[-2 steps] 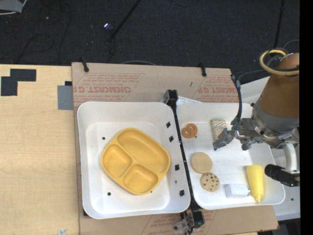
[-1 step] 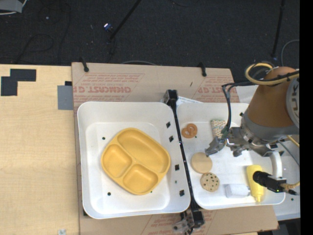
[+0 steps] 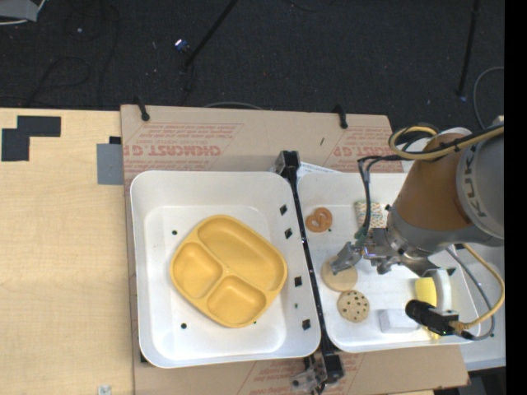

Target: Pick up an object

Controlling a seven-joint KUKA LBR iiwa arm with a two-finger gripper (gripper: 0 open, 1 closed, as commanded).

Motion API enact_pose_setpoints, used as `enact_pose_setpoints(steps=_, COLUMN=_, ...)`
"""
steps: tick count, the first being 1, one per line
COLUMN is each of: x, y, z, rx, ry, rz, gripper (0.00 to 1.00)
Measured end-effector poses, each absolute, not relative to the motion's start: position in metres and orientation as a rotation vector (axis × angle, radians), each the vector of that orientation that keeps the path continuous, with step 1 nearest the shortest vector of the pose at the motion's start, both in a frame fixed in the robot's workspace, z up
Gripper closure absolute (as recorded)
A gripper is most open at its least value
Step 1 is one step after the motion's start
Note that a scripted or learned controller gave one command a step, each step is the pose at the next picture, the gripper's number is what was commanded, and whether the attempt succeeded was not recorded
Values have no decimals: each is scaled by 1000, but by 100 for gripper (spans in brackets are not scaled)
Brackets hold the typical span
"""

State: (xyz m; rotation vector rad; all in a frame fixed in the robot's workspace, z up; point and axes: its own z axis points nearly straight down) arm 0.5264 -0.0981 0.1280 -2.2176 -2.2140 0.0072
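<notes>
- Camera view: gripper (image 3: pixel 344 260) hangs low in the right bin (image 3: pixel 342 183), on the side near the divider. The arm (image 3: pixel 436 200) comes in from the right.
- Cannot tell if the gripper is released or clenched, as the wrist hides the tip. Nothing is seen held in it.
- Likeliest target is the tan disc (image 3: pixel 338 280). It lies flat on the bin floor, directly under the gripper and a touch toward the camera, with its upper edge overlapped by the tip.
- The disc is round with no long axis, so judged that wrist turn matters little. The move reads as a straight drop with a slight shift toward the near wall.
- 2 neighbours: a speckled cookie (image 3: pixel 353 305) just beside the disc on the near side, and a brown ring (image 3: pixel 319 219) apart on the far side.
- Risk, as judged: a flat disc offers little edge to grip, and closing could nudge the cookie.
- Left bin (image 3: pixel 156 200) holds 1 yellow divided plate (image 3: pixel 229 270), well apart from the gripper.
</notes>
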Motion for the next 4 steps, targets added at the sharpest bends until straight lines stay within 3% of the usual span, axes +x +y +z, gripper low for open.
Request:
enact_pose_setpoints(steps=1, x=528, y=-96, z=89, rx=-2218, ry=-2218, rz=-3, gripper=0)
enact_pose_setpoints(steps=2, x=530, y=-100, z=103, rx=-2233, ry=-2220, rz=-8, gripper=100)
enact_pose_setpoints(steps=4, x=536, y=-99, z=209, rx=-2220, ry=-2223, rz=-1, gripper=100)
